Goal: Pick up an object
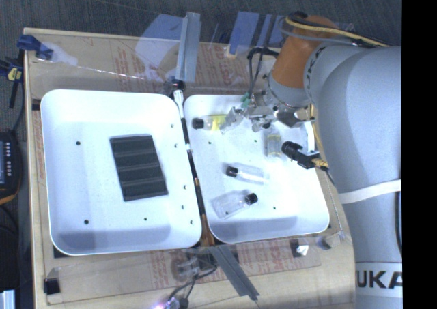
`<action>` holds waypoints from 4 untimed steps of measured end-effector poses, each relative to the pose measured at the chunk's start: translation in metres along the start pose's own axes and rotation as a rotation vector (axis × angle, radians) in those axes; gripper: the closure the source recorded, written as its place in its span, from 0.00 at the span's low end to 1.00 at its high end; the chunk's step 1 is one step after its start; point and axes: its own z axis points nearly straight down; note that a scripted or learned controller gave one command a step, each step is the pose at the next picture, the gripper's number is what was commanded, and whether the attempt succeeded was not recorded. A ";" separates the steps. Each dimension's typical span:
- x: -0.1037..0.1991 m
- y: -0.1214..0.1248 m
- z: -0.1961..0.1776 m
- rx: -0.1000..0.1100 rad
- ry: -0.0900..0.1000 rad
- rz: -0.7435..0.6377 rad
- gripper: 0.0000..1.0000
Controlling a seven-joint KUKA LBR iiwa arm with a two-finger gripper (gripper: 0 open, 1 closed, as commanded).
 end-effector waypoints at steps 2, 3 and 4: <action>0.000 0.000 0.000 0.000 0.000 0.000 0.00; 0.000 0.000 0.000 0.000 0.000 0.000 0.00; 0.037 -0.014 0.011 -0.003 -0.002 -0.052 0.00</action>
